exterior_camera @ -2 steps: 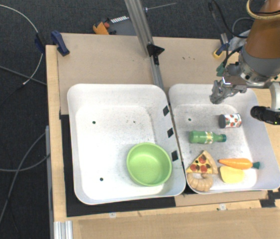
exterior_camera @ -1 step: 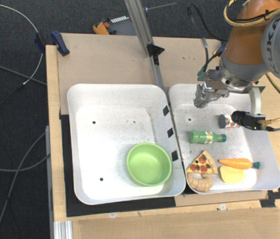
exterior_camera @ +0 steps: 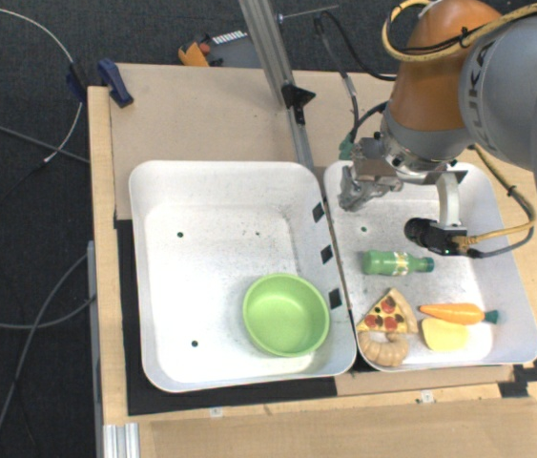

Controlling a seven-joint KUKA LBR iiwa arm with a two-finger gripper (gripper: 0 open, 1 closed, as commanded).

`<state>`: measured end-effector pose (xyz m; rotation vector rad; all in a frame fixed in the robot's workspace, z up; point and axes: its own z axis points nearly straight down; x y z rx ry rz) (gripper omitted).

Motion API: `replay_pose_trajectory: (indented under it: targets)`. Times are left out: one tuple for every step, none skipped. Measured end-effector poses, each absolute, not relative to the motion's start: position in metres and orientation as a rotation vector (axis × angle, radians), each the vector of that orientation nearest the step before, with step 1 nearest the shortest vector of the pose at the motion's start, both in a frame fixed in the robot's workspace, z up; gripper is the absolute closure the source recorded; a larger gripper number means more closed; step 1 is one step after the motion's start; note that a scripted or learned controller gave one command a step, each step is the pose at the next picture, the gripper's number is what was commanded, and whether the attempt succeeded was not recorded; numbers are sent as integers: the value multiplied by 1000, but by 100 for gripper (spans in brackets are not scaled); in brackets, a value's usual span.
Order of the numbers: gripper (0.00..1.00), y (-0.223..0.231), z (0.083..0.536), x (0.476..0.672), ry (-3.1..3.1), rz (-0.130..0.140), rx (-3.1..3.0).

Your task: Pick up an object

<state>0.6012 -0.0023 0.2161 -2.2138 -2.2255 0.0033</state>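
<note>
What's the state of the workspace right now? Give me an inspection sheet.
Surface: bench bears the left bin and the right bin, side by side.
Job's things: green bowl in the left bin; green bottle, pizza slice, carrot, yellow block and croissant in the right bin.
Clutter: blue clamp at the bench's far left corner.
Grippers: gripper over the right bin's far end, nothing seen in it.
Cables: yellow cable along the arm; grey cables on the floor.
Surroundings: dark carpet, metal pole.
</note>
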Motion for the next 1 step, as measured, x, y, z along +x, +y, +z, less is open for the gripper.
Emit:
replay_pose_trajectory:
  targets:
    - [100, 49, 210, 592, -2226, 3, -2214]
